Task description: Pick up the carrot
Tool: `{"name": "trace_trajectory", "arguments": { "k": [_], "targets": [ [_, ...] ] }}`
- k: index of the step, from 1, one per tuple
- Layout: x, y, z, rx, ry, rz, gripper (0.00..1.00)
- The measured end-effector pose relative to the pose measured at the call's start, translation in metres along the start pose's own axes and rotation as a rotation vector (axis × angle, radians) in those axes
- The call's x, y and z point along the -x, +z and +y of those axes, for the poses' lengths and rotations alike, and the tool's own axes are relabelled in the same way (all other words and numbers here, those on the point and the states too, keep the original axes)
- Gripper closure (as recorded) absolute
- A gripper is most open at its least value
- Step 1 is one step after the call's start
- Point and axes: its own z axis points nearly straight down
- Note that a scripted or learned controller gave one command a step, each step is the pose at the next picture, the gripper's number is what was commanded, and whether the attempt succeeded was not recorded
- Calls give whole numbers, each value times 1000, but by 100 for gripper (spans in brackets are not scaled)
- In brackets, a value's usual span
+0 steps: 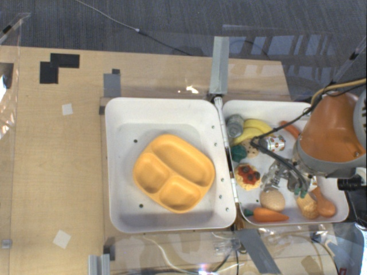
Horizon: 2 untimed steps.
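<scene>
Lying sideways just below the gripper (pixel 285 179), toward the near bin edge, the carrot (pixel 269 215) waits; I cannot tell the gripper's state.

A robotics lab test bench: a plywood bench top (pixel 51 153) carries black marker patches (pixel 57 66), bolted metal brackets (pixel 219 65) beside two white bins (pixel 166 110), with loose cables (pixel 189 256) trailing below them.
</scene>
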Motion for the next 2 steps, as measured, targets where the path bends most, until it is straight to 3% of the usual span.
{"name": "trace_trajectory", "arguments": {
  "k": [1,2],
  "targets": [
    [16,-140,-19,1,10,-10,100],
    [15,-71,-38,-4,198,9,100]
  ]
}}
